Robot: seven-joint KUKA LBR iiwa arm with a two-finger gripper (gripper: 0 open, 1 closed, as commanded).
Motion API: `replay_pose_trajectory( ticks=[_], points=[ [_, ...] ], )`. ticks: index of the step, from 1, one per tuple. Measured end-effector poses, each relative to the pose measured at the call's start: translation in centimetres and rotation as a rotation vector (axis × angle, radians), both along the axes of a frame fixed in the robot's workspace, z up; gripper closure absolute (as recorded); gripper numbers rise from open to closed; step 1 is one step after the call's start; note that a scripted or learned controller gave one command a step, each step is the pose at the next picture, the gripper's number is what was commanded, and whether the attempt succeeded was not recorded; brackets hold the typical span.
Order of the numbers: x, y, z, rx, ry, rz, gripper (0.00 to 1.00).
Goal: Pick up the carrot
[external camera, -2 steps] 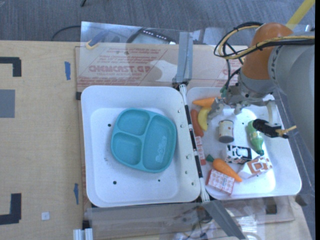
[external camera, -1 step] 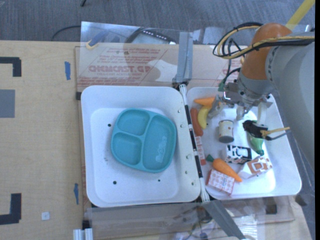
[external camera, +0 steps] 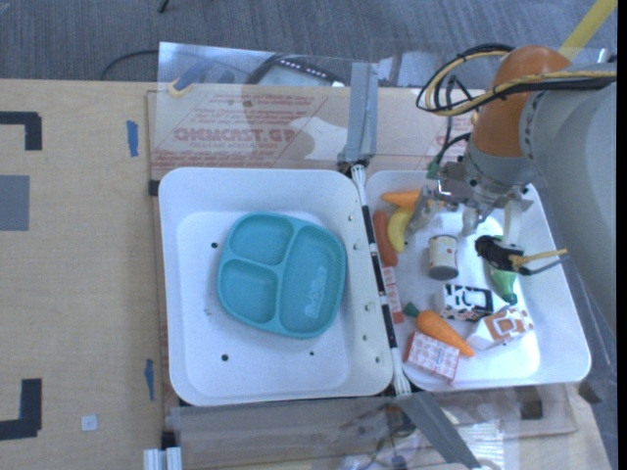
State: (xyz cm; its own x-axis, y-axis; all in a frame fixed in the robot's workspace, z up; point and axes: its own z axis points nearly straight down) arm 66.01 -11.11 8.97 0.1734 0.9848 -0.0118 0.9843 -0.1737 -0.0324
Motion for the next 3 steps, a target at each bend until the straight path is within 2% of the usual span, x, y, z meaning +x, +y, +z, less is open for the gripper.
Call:
replay_pose_trajectory(
  ticks=[1, 2, 3],
  points=[
    [0.3, 0.5, 0.7, 0.005, -0.01, 0.001, 1.0],
    [0.1, 1.2, -0.3, 0.003, -0.014, -0.079, 1.0],
    [-0.3, 0.2, -0.4, -0.008, -0.007, -0.088, 0.0]
  ],
)
